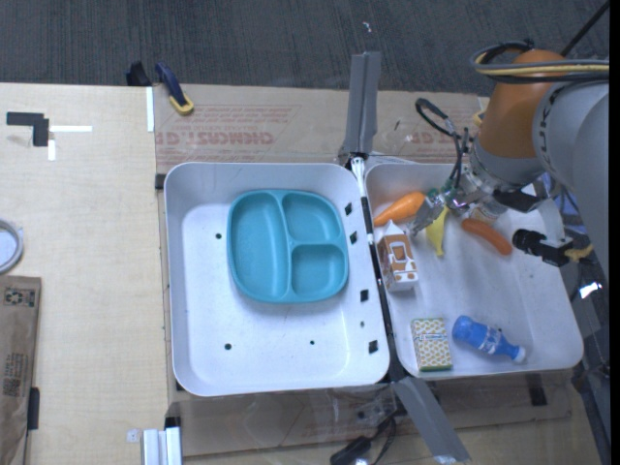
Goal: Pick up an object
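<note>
My gripper (433, 212) is low in the right bin (542, 289), at its far left part, among a cluster of toys. An orange carrot-like piece (399, 207) lies just left of it, a yellow banana-shaped piece (439, 234) right under it, and an orange-red piece (486, 236) to its right. The fingers are dark and small against these things, so I cannot make out their gap or whether anything sits between them. Nearer the front lie a brown-and-white box (398, 263), a green-and-tan packet (431, 344) and a blue bottle (487, 339).
The left bin (194, 289) holds a teal divided plate (289, 245). A grey upright post (363, 105) stands behind the divider between the bins. The arm's orange band (518, 105) hangs over the right bin's far right corner. A tape roll (8, 247) lies at the bench's left.
</note>
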`<state>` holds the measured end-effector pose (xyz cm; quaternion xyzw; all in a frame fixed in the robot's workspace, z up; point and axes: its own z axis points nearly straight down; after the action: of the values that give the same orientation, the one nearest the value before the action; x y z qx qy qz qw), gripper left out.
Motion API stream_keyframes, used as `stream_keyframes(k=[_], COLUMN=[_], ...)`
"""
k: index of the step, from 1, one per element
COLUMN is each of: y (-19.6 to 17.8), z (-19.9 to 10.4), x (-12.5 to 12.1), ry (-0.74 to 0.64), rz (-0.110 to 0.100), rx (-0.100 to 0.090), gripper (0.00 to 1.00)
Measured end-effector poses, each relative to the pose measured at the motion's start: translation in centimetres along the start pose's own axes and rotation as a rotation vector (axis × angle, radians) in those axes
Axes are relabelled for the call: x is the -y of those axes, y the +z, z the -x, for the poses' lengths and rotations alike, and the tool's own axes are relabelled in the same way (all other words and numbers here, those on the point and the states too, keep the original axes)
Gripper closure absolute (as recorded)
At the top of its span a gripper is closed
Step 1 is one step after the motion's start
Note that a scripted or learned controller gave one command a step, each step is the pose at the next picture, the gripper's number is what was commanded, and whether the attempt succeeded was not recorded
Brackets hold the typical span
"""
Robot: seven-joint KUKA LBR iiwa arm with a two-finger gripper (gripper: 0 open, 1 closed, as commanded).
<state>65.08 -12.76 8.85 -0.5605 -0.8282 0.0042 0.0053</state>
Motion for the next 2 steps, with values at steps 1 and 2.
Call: stream_keyframes(k=[1, 2], y=[-0.6, -13.4], z=[0.0, -8.5], x=[0.3, -4.2], ry=[0.000, -0.075], rz=[-0.013, 0.014], rx=[-0.005, 0.006], gripper=[1.00, 1.00])
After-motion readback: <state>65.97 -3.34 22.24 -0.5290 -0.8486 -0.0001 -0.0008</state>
